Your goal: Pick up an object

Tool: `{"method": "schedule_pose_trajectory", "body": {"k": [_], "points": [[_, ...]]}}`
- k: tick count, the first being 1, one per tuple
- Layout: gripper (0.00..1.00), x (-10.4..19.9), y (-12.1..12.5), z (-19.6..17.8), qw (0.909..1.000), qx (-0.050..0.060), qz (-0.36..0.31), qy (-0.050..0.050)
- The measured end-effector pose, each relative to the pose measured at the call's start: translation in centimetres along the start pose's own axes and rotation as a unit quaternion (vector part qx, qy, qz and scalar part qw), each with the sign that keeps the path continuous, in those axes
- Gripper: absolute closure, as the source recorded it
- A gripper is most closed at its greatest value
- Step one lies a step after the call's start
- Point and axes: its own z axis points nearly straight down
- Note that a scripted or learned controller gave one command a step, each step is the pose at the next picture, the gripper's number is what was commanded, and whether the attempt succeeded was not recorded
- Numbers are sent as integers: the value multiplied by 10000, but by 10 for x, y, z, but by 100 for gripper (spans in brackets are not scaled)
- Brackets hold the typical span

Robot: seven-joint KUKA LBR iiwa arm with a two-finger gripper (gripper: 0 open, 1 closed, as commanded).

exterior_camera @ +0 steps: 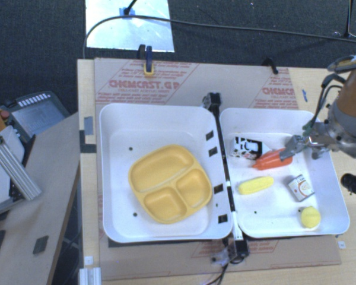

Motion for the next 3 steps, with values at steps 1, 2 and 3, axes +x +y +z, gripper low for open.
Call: {"method": "schedule_pose_trajectory", "body": {"k": [1, 2, 3], "points": [[0, 0, 3, -7, 10000, -62, -14, -12], [0, 2, 4, 35, 10000, -47, -5, -8], [0, -2, -2, 96, 10000, -36, -1, -5]]}}
